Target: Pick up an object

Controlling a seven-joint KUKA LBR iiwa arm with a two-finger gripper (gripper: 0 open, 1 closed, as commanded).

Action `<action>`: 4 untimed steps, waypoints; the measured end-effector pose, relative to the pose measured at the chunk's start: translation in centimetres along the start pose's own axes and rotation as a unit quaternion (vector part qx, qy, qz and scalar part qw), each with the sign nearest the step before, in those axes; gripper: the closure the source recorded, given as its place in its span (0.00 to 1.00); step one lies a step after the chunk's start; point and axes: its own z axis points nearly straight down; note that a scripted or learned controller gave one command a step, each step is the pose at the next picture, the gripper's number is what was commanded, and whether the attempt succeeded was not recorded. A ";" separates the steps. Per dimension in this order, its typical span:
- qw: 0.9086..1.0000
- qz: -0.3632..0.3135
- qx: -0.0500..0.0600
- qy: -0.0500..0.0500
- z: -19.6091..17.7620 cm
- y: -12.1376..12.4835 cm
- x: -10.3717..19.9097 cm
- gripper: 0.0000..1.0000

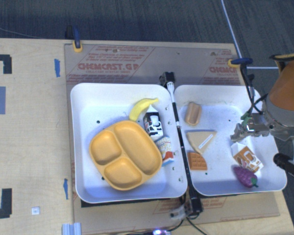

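Note:
My gripper hangs over the right bin, near its right side, just above an orange and white packet. Nothing shows held in it. A purple toy eggplant lies in front of the packet. Further left in the same bin are a tan bread roll, a pale sandwich wedge and a small brown waffle.
The left bin holds a yellow divided plate, a banana, a black and white carton and a small wrapper. A black clamp sits at the bins' shared wall. Cables run by the arm.

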 end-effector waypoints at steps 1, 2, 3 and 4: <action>1.000 -0.001 -0.001 0.000 -0.3 0.5 0.7 1.00; 1.000 0.000 -0.001 0.000 -0.3 0.4 0.7 0.00; 1.000 0.000 -0.002 -0.001 5.6 -1.4 -3.1 0.00; 1.000 0.001 -0.004 -0.003 8.7 -1.5 1.4 0.00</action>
